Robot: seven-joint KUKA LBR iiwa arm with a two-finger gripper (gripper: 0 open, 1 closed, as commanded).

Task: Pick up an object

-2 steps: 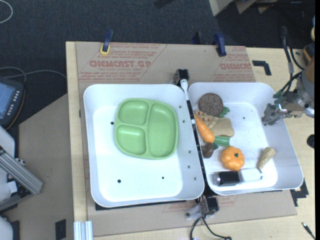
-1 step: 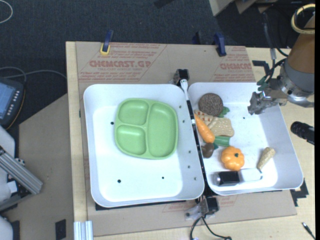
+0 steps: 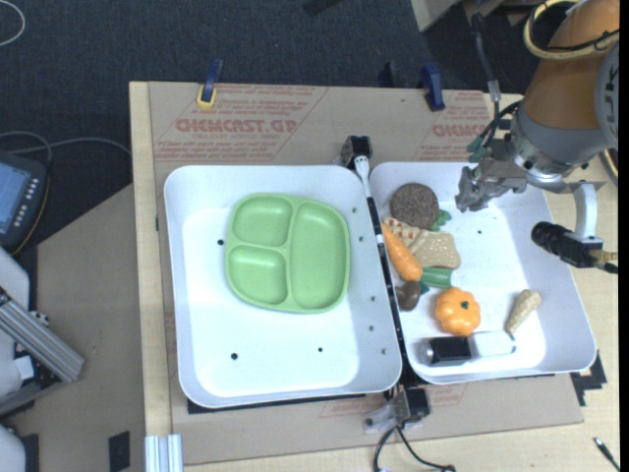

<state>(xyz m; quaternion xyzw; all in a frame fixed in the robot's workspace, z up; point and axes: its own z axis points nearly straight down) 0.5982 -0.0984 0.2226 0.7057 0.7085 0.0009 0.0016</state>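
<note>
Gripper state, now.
Gripper: open or shut cannot be told; it hangs over the right bin, beside the brown patty; nothing seen between its fingers.

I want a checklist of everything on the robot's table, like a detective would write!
Surface: cardboard-covered bench bearing the left bin and the right bin, side by side.
Job's things: in the right bin, a brown round patty, carrot, bread slice, small pumpkin, pale root, black-and-white block.
Clutter: green divided plate in the left bin.
Grippers: tool over the right bin's far part, beside the patty; nothing seen held.
Cables: yellow loop on the arm; wires at the bench's near edge.
Surroundings: dark carpet; blue clamps at the far edge.
</note>
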